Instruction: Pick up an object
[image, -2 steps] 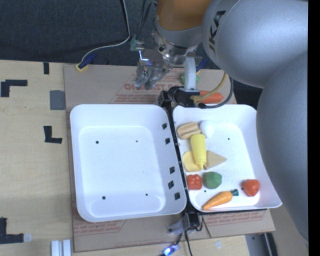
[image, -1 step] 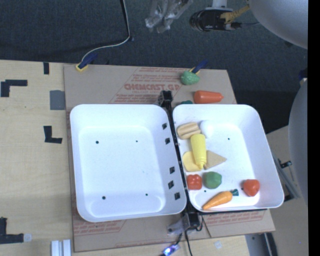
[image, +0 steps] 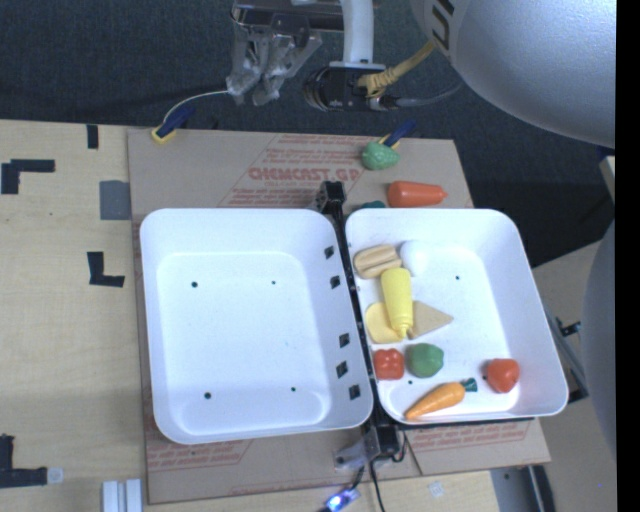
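Two bins below; gripper (image: 262, 75) parked high at the far edge, grip state impossible to tell. Yellow bottle (image: 397, 299) down in right bin (image: 520, 265), long axis pointing away from camera, well apart.

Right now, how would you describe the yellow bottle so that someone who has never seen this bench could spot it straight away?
Look in the right-hand white bin, the one holding the toy food. Near its left wall, the yellow bottle lies lengthwise just below a tan hot dog bun and beside a beige wedge. It is the only tall, bright yellow piece there.
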